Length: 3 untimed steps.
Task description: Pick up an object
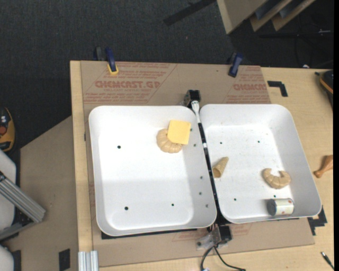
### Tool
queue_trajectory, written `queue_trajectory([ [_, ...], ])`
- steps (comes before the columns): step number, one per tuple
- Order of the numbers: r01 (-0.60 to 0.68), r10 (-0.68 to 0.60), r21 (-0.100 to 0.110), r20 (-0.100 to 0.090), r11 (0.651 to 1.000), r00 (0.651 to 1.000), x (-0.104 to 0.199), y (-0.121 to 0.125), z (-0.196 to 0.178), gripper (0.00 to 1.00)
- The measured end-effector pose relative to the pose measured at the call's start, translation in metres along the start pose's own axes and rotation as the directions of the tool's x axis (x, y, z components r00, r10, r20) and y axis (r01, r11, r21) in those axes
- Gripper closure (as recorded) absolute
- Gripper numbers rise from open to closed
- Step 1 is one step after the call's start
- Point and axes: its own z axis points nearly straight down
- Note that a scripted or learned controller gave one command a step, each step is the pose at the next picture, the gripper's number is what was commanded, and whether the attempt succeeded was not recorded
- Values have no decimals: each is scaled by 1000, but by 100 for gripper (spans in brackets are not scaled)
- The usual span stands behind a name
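- Two shallow white bins, left (106, 174) and right (296, 137), touching along their inner edges.
- Brown board (159, 79) beneath them (red lettering, partly readable).
- Blue clamps (110, 59) (234, 64) at the board's far edge.
- Dark carpet (53, 32) beyond.

Bench surround: dark floor, board-topped work surface.

A brown board (175, 79) printed with red lettering covers the bench, held at its far edge by two clamps (111, 61). Dark carpet-like floor (47, 32) lies far and left. Pale wooden furniture (259, 13) stands at far right; aluminium framing (21, 201) sits near left.
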Motion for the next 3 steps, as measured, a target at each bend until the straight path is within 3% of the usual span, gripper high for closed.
queue_trajectory([
  [1, 16, -16, 5, -7, 1000, 1000, 104, -5, -1, 100],
  [2, -7, 7, 1, 2, 1000, 1000, -27, -6, 0, 100],
  [3, 20, -20, 4, -8, 1000, 1000, 105, -4, -1, 100],
])
